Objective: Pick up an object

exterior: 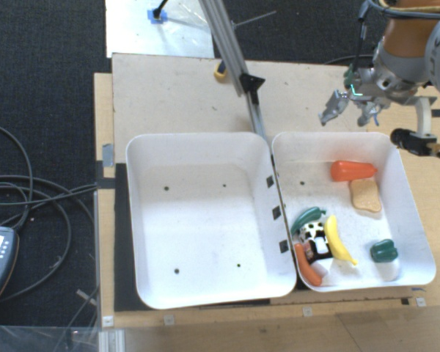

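Nearest the camera, along the front wall of the right bin [411, 196], sits a cluster of small things: one dark green pepper-shaped piece [383, 251] toward the right corner, one yellow banana [339, 242] lying at a slant, and just to its left one black-and-white item [317, 246] whose shape is too small to read. Against the divider side lies one orange-red carrot-like piece [306, 263], and just behind the black-and-white item one teal-green object [308, 217], possibly a toy vegetable. Farther back in the same bin rests one tan bread-like slab [366, 196], touching or nearly touching one orange-red block [353, 170] behind it. That makes seven things in the right bin, all lying on its floor.

To the left, the left bin [143, 218] stands side by side with the right one, their walls meeting in the middle; four dark dots mark its floor.

Beyond the bins, the tan bench [176, 94] carries a slanted grey metal pole [224, 31] with a black clamp near its foot. Above the far right corner of the right bin, the gripper [352, 108] hangs over the bench with its two fingers spread apart and nothing between them, well apart from every object. The arm [418, 28], grey with its orange band, reaches in from the upper right.
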You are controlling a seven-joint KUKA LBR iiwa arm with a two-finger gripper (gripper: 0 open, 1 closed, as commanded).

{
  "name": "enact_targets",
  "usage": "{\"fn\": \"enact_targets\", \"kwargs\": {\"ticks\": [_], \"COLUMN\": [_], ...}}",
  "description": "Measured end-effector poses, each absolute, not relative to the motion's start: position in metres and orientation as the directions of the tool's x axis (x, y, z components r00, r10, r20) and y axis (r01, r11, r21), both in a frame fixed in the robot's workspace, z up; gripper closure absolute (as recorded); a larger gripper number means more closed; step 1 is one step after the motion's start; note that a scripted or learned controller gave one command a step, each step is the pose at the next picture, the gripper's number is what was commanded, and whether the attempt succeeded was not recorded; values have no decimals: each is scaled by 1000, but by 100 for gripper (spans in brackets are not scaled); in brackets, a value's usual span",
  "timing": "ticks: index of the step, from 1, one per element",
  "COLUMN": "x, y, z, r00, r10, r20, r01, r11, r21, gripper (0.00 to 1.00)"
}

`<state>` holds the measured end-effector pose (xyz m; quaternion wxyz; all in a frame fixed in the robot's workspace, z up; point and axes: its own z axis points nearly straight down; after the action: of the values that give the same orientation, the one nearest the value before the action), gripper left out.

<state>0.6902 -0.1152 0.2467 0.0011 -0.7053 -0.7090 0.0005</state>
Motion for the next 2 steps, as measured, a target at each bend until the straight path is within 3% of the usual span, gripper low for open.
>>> {"fn": "enact_targets", "kwargs": {"ticks": [1, 2], "x": [691, 683], "y": [-115, -114], "z": [250, 191], "r00": [-7, -3], "r10": [1000, 1000], "r20": [-1, 0], "r01": [1000, 1000], "r11": [7, 3], "r21": [1, -3], "gripper": [0, 0]}}
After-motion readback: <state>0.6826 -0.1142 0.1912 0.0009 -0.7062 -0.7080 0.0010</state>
